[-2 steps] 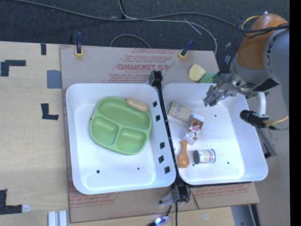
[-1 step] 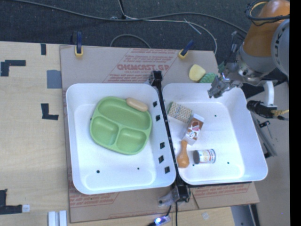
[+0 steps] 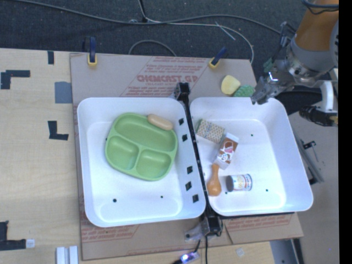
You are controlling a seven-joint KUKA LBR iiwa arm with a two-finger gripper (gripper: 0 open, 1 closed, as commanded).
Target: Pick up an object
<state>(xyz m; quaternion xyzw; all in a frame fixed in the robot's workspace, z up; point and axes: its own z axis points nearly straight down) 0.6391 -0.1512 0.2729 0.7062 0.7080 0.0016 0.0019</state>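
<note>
The right bin [image 3: 275, 126] holds a tan checkered packet [image 3: 210, 130], a small red and white carton [image 3: 226, 150], an orange spoon-shaped toy [image 3: 214, 182] and a little jar with a dark lid [image 3: 239, 182]. In the left bin [image 3: 91, 164] lies a green divided plate [image 3: 141, 146] with a beige bread-like piece [image 3: 159, 122] on its far rim. My gripper [image 3: 263, 91] hangs over the far right corner of the right bin, above its rim and away from all the objects. Nothing shows between its fingers.
A yellow and green sponge [image 3: 234, 85] lies on the cardboard just behind the right bin, left of the gripper. Two clamps [image 3: 91, 54] [image 3: 216, 58] hold the cardboard's far edge. Cables run across the dark floor behind.
</note>
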